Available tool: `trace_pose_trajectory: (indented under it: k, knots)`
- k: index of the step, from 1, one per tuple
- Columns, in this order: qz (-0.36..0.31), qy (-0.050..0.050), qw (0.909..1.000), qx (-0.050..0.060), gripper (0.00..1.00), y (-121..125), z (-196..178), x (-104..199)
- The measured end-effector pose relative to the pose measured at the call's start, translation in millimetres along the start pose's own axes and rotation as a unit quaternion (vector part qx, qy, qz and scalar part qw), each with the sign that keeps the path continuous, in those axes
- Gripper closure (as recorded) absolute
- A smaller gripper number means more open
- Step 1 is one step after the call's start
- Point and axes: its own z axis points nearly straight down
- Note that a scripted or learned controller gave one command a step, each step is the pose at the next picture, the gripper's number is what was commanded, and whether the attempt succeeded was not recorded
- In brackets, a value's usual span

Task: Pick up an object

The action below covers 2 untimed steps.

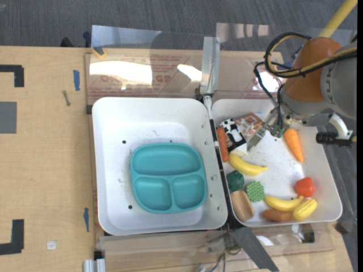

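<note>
Left bin (108,169): smooth white plastic, holds a teal three-compartment tray (168,176).
Right bin (329,191): glossy toy food; curved yellow banana (247,165) just below the fingers, tapered orange carrot (294,144), round red tomato (305,186).
Gripper (256,139): metal fingers low over the bin, slightly parted, gripping nothing.

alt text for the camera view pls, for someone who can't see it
A grey and orange robot arm reaches from the right, its gripper low over the right white bin of toy food: bananas, a carrot, a tomato. The left bin holds a teal divided tray.
</note>
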Motion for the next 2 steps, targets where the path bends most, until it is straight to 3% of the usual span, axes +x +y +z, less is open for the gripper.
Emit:
trace_pose_trajectory:
  k: [1, 2]
  knots:
    - [0.279, 0.014, 0.9600, 0.010, 0.00, 28.3, 0.2, 1.5]
    - [0.282, 0.010, 0.9593, 0.015, 1.00, 21.0, -7.3, -2.1]
